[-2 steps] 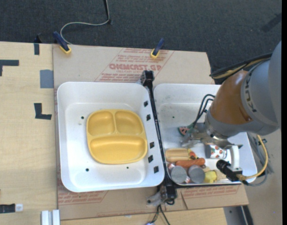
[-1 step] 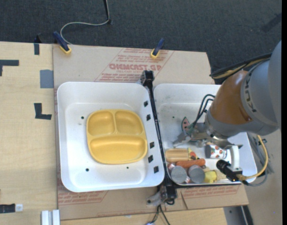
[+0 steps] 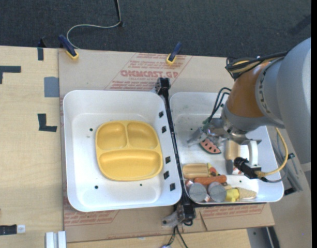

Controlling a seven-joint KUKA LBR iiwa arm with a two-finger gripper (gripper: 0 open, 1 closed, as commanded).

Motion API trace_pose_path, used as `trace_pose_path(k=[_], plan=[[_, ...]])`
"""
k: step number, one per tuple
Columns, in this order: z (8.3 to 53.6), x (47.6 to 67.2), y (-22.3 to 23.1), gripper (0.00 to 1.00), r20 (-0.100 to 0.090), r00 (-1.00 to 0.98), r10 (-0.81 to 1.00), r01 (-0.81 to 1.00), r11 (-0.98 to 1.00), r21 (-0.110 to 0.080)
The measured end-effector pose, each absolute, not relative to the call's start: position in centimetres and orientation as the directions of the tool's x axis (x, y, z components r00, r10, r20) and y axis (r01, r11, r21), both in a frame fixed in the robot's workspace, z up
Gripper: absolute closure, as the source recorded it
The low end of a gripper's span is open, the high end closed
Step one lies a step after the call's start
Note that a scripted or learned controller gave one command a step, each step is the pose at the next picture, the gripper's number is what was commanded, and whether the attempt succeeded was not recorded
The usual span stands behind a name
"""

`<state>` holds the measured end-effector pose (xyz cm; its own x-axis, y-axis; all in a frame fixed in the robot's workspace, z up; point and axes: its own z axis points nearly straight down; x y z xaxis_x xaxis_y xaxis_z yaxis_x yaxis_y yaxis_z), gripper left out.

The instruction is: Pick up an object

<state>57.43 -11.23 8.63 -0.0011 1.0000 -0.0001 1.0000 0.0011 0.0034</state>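
Arm: I see the tool (image 3: 206, 134) low in the right bin (image 3: 274, 192), over a grey item I cannot identify.
Tool state: I cannot tell from this angle.
Nearest object: a watermelon slice toy (image 3: 210, 146) lies just beside the tool, nearer the camera.
Other candidates: a bread-like block (image 3: 195, 170), a carrot-like stick (image 3: 210, 180) and two grey discs (image 3: 207, 191) crowd the near wall.
Left bin (image 3: 75, 138): holds a yellow divided plate (image 3: 129, 150).
Risk: I judge the flat slice may slip or be nudged aside; the nearby clutter invites a glancing contact.
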Motion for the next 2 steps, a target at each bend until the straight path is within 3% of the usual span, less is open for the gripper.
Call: trace_pose_path(k=[1, 2], plan=[[9.6, 57.4, -11.3, 1.00, -0.001, 0.000, 1.000, 1.000, 0.000, 0.003], [25.2, 54.4, -5.7, 1.00, -0.001, -0.002, 1.000, 1.000, 0.002, 0.003]])
